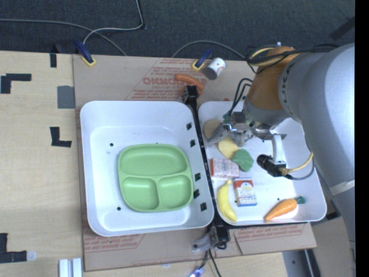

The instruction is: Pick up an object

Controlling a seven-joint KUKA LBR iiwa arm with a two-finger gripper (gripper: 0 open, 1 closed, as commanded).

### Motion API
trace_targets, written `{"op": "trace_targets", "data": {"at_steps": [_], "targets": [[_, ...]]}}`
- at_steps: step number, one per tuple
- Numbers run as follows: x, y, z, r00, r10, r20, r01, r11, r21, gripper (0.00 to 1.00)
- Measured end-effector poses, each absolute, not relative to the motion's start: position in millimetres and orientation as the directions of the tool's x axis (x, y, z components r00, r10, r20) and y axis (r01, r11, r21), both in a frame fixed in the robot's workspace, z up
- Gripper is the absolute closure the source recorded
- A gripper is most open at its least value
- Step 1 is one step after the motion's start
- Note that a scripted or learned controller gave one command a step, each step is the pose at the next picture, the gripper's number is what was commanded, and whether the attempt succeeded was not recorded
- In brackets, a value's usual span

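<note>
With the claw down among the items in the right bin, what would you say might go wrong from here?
1. The claw sits over a tight cluster: the pale yellow item, green item and small packet touch or nearly touch, so it may nudge or grab two things.
2. The claw works close to the divider wall between the bins, so a finger might strike it.
3. The yellow cable loops low over the right bin and could snag.

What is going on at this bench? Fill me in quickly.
A grey KUKA arm reaches in from the right, its gripper low over the right bin, near a pale yellow piece and a green piece. A banana, a carrot and small cartons also lie there. Nothing is visibly held yet. The left bin holds a green divided plate.
</note>
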State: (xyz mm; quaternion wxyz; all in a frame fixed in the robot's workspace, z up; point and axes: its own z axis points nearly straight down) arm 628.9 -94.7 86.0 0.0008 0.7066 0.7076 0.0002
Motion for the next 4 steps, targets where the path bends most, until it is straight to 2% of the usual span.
{"op": "trace_targets", "data": {"at_steps": [1, 2, 3, 4], "targets": [[629.2, -95, 96, -0.003, 1.000, -0.002, 1.000, 0.003, 0.003, 1.00], [629.1, -95, 96, -0.003, 1.000, -0.002, 1.000, 0.003, 0.003, 0.00], [653.4, -98, 86, -0.002, 1.000, 0.000, 1.000, 0.002, 0.001, 0.00], [668.8, -95, 85, -0.002, 1.000, 0.000, 1.000, 0.002, 0.001, 0.00]]}}
